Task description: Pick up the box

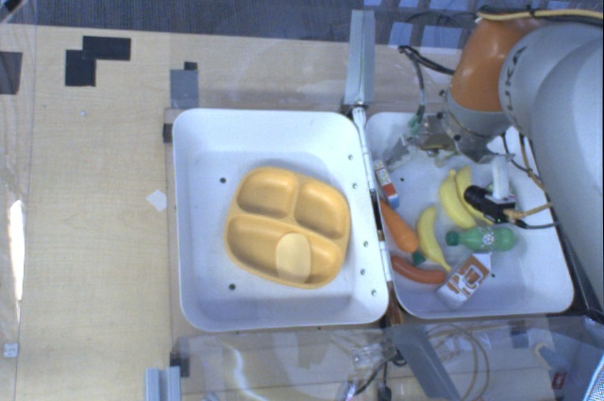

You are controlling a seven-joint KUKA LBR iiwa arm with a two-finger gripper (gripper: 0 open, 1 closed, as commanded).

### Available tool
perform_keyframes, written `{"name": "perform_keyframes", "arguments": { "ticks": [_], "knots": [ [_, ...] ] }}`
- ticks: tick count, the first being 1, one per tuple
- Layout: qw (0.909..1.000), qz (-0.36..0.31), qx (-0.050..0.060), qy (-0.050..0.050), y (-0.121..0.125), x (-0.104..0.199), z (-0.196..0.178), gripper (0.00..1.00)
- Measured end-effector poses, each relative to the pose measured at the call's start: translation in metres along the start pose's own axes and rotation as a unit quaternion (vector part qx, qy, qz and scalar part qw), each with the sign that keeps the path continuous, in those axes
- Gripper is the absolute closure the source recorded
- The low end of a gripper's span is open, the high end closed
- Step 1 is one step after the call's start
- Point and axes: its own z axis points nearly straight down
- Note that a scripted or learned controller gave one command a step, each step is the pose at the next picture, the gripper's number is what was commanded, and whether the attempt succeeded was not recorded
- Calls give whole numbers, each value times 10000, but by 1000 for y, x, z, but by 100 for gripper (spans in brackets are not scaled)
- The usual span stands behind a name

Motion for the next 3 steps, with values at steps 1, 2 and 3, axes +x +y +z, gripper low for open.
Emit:
{"name": "perform_keyframes", "arguments": {
  "ticks": [1, 2, 3],
  "knots": [
    [10000, 0, 0, 0, 0, 0, 0, 0],
    [10000, 0, 0, 0, 0, 0, 0, 0],
    [10000, 0, -1, 0, 0, 0, 0, 0]
  ]
}}
